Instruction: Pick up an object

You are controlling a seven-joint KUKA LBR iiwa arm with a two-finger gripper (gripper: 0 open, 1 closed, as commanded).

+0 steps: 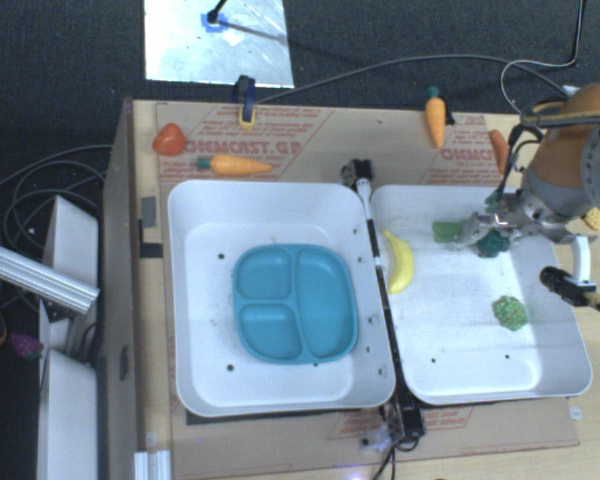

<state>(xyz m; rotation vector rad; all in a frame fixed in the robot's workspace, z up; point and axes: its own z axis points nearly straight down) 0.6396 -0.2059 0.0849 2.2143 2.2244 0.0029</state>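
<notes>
The right bin (540, 368) holds a yellow banana (400, 261) against its left wall, a flat green piece (446, 231) near the back, a small teal object (493, 247) and a bumpy green lump (510, 312) toward the right. My gripper (488, 230) is low over the back of this bin, between the flat green piece and the teal object and very close to both. The grey arm with its orange band (580, 103) comes in from the right behind it.
In the left bin (195, 368) lies a blue divided plate (295, 303). Toy carrots (235, 165) (436, 118) and a red-orange toy (169, 140) rest on the cardboard behind the bins. A black clamp (358, 174) sits where the bins meet. Cables hang at the right.
</notes>
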